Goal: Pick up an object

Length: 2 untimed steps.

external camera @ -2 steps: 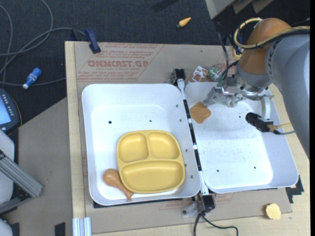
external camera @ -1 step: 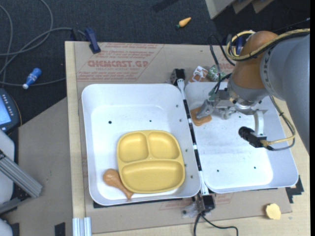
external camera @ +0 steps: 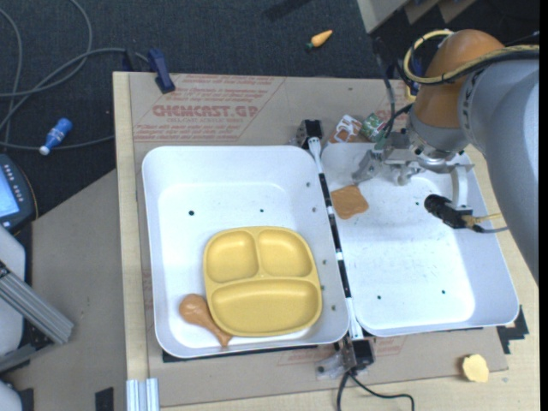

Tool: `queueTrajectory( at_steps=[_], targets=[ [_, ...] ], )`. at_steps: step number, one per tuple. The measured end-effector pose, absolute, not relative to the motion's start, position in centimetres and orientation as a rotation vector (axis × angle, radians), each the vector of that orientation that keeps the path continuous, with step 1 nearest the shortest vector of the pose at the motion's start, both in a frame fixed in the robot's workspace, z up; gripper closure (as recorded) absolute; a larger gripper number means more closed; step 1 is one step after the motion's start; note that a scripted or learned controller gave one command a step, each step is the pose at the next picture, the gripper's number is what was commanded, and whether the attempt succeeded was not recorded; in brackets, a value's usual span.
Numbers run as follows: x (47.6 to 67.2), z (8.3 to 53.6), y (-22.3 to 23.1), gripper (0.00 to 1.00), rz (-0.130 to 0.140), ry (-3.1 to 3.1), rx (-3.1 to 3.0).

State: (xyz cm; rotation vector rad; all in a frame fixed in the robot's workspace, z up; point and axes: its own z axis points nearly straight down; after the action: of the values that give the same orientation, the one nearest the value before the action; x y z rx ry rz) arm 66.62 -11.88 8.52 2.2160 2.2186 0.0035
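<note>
Overhead slanted view of a tan bench point(external camera: 214, 110) printed with red lettering, set on dark carpet point(external camera: 214, 15). Two shallow white bins sit side by side. The left bin point(external camera: 171, 178), centre-left of the frame, holds a yellow divided plate point(external camera: 261, 281) with three compartments; an orange drumstick-shaped toy point(external camera: 201, 313) lies at the plate's lower left edge. The right bin point(external camera: 411, 272) holds a brown flat piece point(external camera: 349, 201) near its upper left corner, just beside the divider between bins. The gripper point(external camera: 390, 163) hangs over the upper part of the right bin, near the brown piece; whether it is open or closed cannot be told. Small packets point(external camera: 360, 127) lie behind the right bin. Cables point(external camera: 51, 67) and a blue bottle point(external camera: 56, 134) lie on the floor at upper left; a yellow item point(external camera: 474, 367) rests at lower right.
</note>
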Motion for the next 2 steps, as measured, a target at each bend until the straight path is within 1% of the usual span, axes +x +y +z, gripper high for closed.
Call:
queueTrajectory(
  at_steps=[1, 2],
  targets=[
    [63.4, 8.5, -10.2, 0.00, -0.002, 2.223, 2.224],
    [59.3, 8.6, -9.7, 0.00, -0.001, 2.220, 2.226]
  ],
)
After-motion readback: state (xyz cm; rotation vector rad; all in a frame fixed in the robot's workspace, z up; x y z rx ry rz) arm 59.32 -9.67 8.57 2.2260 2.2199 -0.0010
